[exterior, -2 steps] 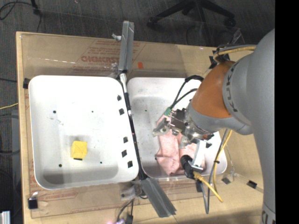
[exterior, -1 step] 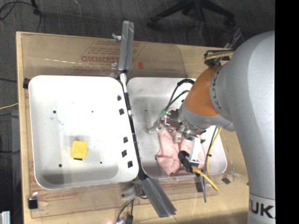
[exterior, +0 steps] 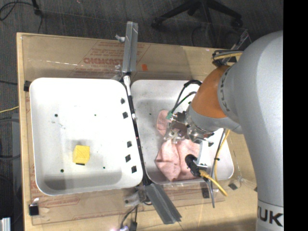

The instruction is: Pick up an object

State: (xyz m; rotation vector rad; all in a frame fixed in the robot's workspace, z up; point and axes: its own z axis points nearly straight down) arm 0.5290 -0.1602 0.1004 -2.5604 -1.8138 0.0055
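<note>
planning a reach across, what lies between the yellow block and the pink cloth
In the camera view, bare white floor of the left bin, then the divider rail where both bins meet, separate the yellow block from the pink cloth.

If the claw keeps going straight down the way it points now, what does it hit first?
Most likely the pink cloth in the right bin: the claw points down right over it. Depth is unclear, so it may already touch.

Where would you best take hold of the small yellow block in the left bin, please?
Probably by two opposite flat sides of the yellow block, coming straight down. It lies flat on the floor of the left bin, well away from the walls, with room all round it.
</note>
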